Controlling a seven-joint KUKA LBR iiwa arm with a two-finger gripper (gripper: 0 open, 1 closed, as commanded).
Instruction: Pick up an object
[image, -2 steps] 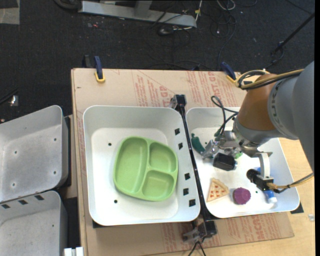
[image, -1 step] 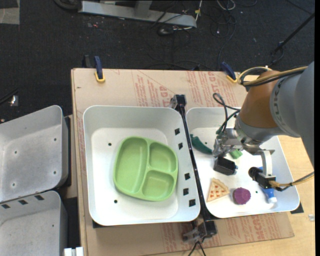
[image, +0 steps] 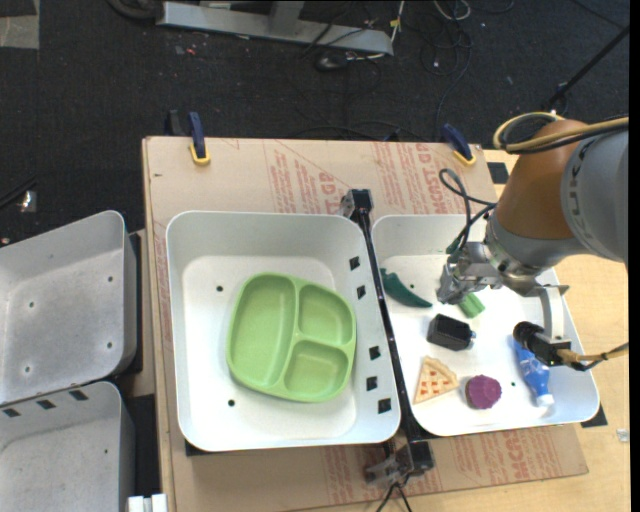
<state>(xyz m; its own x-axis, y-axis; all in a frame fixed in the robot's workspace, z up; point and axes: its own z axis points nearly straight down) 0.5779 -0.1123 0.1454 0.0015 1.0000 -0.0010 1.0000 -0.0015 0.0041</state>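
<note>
The claw (image: 463, 283) hangs low over the upper middle of the right-hand white bin (image: 580, 400), at the end of the grey arm with its orange band (image: 535, 185) that fills the upper right of the frame. Whether it is spread or pressed together I cannot tell; its tip is a dark, cluttered shape seen from above. Just below that tip lies a small light-green block (image: 472, 305), touching or nearly touching the claw, though nothing shows it gripped.

To the left of the claw, near the bin's left wall, lies a dark green curved plastic piece (image: 404, 288), slim and pepper-like. Its long axis runs on a slant from upper left to lower right, with the narrower end toward the lower right.

Lower in the same bin, near the centre, sits a small black boxy object (image: 450, 332), long side running roughly left to right with a slight tilt. Below it lies a flat pizza-slice toy (image: 434, 381), tan with red spots, its point toward the top of the frame. Just right of it rests a round purple object (image: 484, 391). Along the right wall lies a blue tube-shaped object (image: 531, 371), long axis running up and down the frame.

The left-hand white bin (image: 200, 250) holds a light-green plastic divided plate (image: 292, 337) with three compartments. Both bins sit on a brown cardboard-covered table (image: 290, 170).
</note>
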